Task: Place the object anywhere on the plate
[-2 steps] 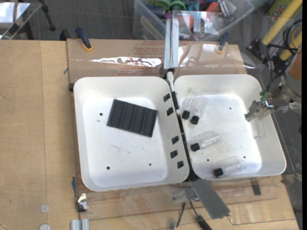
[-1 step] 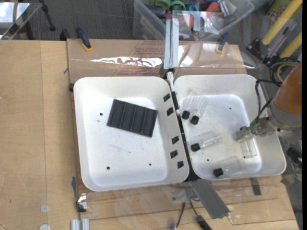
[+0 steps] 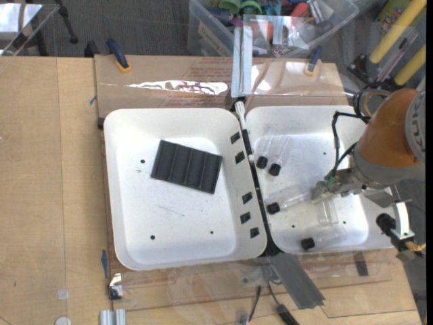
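Overhead, no writing reads; whether the arm's (image 3: 385, 141) fingers (image 3: 323, 189) grip anything, I cannot tell.

From my seat I look down on a pale wooden desk (image 3: 40, 181) with a seam running down its left part. A brown cardboard sheet (image 3: 169, 73) lies over the far middle of it, held by a blue-and-orange clamp (image 3: 118, 56) at its left corner and another clamp (image 3: 312, 63) further right; glossy tape on the cardboard throws back a bright glare. Behind the desk the floor is dark grey carpet (image 3: 135, 12). A clear plastic tub (image 3: 270, 9) crammed with colourful odds and ends stands at the back, with yellow foam tubes (image 3: 399, 19) leaning at the right. Thin black stand legs (image 3: 64, 12) show at far left
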Robot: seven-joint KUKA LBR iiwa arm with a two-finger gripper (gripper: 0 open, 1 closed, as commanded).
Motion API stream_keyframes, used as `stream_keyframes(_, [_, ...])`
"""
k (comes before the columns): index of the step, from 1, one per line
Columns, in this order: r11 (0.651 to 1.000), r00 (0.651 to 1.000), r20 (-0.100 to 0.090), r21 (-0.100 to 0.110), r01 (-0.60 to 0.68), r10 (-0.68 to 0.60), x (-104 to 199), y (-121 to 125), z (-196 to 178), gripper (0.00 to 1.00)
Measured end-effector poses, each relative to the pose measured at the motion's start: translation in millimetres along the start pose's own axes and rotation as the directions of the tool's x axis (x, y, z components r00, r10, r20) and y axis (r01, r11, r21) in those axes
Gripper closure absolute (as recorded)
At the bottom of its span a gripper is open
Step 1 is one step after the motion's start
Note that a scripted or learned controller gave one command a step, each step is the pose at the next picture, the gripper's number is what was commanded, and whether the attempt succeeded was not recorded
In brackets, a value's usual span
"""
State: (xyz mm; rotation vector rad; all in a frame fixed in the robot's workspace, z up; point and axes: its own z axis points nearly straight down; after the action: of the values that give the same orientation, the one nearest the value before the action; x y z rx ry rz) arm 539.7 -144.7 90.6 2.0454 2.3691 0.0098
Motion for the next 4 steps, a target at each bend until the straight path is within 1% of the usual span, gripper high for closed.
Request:
stream_keyframes(1, [0.985, 0.985, 0.003, -0.004, 0.175, -0.175, 37.7, -17.5, -0.4, 1.00])
stream_keyframes(2, [0.997, 0.997, -0.004, 0.014, -0.073, 0.073, 105.6, -33.5, -93.8, 1.00])
stream_keyframes(3, [1.000, 1.000, -0.006, 0.017, -0.010, 0.010, 132.0, -41.0, -95.0, 1.00])
stream_keyframes(4, [1.000, 1.000, -0.004, 0.014, -0.004, 0.004, 130.8, -39.9, -140.0, 1.00])
